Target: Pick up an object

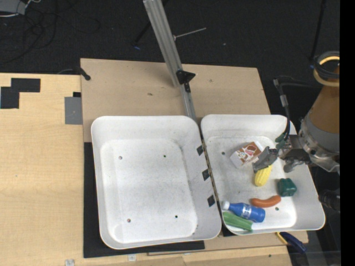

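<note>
- Camera view, right bin (302, 218): gripper (270, 155) low near its right edge, beside the yellow corn toy (263, 175); whether it pinches anything, cannot tell.
- Corn toy lies mid-bin, below the small carton (246, 153).
- Judged light, stiff, ribbed, slightly slippery; grasp across its short middle.
- Looks stubby, bright yellow.

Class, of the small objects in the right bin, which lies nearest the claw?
The yellow corn cob, just below the claw; the green block lies further off.

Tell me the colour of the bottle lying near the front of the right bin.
Blue, with a white cap: the bottle, clearest in the camera view.
</note>
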You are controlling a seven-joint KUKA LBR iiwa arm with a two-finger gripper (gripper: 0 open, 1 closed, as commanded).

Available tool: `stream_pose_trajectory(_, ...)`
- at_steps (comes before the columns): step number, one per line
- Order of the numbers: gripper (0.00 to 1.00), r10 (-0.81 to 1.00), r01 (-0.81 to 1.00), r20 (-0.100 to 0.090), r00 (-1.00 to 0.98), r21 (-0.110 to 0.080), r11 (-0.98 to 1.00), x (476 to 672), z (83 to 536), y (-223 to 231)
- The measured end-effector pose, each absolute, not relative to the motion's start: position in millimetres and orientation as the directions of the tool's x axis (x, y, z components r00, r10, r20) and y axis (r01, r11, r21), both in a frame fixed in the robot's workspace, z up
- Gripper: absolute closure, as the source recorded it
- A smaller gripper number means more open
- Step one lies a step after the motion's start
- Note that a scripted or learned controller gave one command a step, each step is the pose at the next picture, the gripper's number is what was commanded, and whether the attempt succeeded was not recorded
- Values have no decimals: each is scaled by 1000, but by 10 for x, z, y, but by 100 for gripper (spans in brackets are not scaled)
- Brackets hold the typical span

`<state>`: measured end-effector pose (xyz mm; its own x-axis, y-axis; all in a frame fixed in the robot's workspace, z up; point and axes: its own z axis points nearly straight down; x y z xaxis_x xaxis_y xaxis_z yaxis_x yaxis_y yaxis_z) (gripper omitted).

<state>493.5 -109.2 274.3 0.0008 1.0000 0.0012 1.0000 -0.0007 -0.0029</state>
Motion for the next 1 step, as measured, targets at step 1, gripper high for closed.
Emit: stream_pose_trajectory(1,0,1000,1000,1,3,-2,-3,4935,2744,-1097)
